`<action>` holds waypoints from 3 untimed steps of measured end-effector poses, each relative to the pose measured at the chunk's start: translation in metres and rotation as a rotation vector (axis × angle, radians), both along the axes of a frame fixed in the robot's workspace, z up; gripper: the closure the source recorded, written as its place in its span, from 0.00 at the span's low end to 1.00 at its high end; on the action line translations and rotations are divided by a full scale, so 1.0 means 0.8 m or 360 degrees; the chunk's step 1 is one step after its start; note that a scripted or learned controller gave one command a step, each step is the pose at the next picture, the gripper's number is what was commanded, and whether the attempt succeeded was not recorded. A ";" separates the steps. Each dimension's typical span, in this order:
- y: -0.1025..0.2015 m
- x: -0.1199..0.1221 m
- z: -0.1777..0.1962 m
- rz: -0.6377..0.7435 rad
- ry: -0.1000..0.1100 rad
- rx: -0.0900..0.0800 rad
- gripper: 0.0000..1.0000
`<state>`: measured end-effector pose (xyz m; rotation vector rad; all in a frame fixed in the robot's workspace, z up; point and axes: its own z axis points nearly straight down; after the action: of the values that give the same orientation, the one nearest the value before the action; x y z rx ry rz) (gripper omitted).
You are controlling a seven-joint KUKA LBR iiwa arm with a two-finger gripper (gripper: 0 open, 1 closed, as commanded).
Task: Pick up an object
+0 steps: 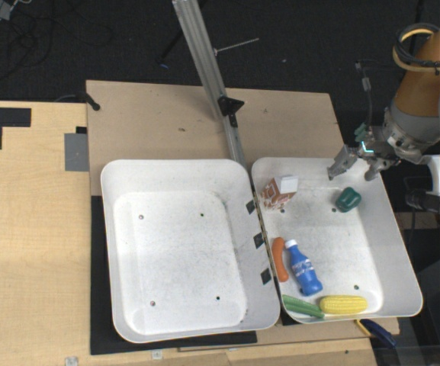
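Gripper point(354, 165) hangs w/ fingers spread wide, nothing in them, just above the green object point(348, 199); I'd drop straight down, centre over it, then close.

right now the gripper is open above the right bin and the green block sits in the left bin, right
Not quite. The camera view shows the green block in the right bin, just below the open gripper, not in the left bin.

no readable text, labels, numbers
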<state>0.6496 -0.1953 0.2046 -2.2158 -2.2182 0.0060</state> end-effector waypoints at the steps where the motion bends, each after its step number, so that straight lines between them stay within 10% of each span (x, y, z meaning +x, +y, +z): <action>1: 0.000 0.001 0.004 0.0005 -0.0006 -0.0003 0.00; 3: 0.012 0.003 -0.141 0.0016 -0.0011 0.0004 0.00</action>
<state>0.6524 -0.1858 0.0921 -2.2067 -2.2317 -0.0050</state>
